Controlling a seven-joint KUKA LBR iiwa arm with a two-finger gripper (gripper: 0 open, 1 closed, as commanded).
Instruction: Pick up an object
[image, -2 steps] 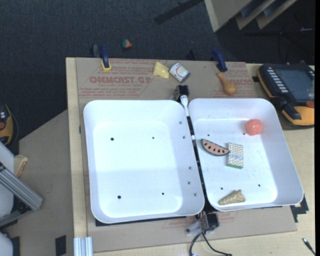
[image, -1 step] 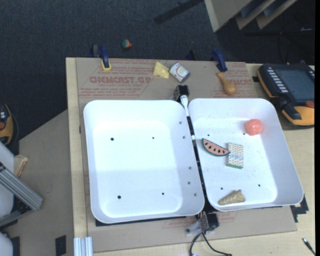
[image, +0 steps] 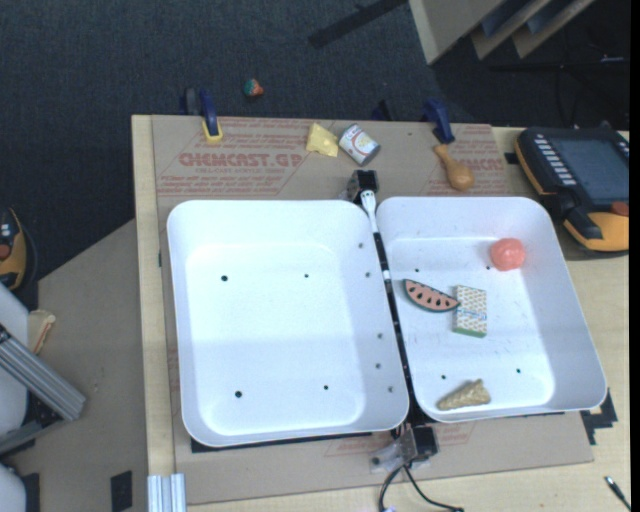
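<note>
The tabletop (image: 300, 165) carries two white bins side by side. The left bin (image: 280, 320) has only its bare floor to show; the right bin (image: 560, 300) holds four small things well apart from the walls. Largest of them is the watermelon slice (image: 431, 296), lying flat near the dividing rim, with the green sponge block (image: 471, 311) just beside it on the right, edges nearly touching. A tan crumbly piece (image: 464, 396) lies alone near the front wall, and a pink ball (image: 507, 253) sits alone toward the back.

Nothing here lets me tell the pincer's state or whether it has hold of anything, so the pick looks not yet begun.

To do it well, I would choose an isolated thing. The tan piece has free space all round, so fingers could straddle it cleanly. The ball may roll from a glancing touch. The slice and block sit so close that closing on one risks nudging the other.

Outside the bins, along the back of the tabletop: two blue clamps (image: 208, 112), one yellow wedge (image: 322, 141), one small carton (image: 359, 144), one wooden piece (image: 454, 167).
</note>
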